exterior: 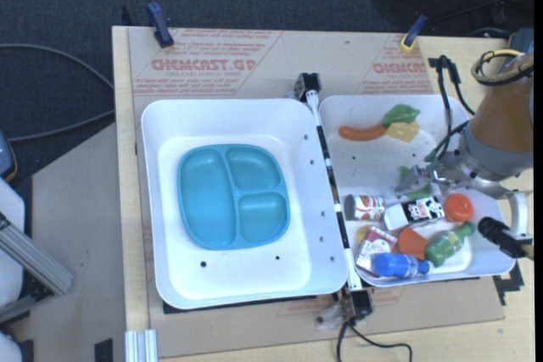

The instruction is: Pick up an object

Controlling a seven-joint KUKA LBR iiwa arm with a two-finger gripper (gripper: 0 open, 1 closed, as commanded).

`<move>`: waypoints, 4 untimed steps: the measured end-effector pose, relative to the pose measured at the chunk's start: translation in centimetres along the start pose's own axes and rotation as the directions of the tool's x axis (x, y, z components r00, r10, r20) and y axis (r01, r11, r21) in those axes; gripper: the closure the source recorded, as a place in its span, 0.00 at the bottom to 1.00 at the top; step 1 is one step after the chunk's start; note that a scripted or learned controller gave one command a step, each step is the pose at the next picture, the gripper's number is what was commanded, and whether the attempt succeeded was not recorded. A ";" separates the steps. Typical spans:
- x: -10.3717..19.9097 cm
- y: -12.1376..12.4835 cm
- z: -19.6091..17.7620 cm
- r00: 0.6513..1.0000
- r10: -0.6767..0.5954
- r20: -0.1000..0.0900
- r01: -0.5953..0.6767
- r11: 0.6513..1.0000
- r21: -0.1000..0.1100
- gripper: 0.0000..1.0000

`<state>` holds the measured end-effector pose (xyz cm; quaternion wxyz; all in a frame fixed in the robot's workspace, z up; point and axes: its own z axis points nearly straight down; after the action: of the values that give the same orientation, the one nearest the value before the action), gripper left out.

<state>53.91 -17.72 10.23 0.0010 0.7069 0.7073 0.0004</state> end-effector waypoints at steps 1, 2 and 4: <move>2.5 2.9 1.7 1.000 -0.001 0.000 0.001 1.000 -0.002 0.00; -0.9 3.6 1.8 1.000 0.001 0.001 -0.001 1.000 0.000 0.00; 0.8 2.4 0.8 1.000 0.000 -0.001 0.000 1.000 0.002 1.00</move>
<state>56.31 -16.88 9.45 0.0001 0.7068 0.7074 0.0001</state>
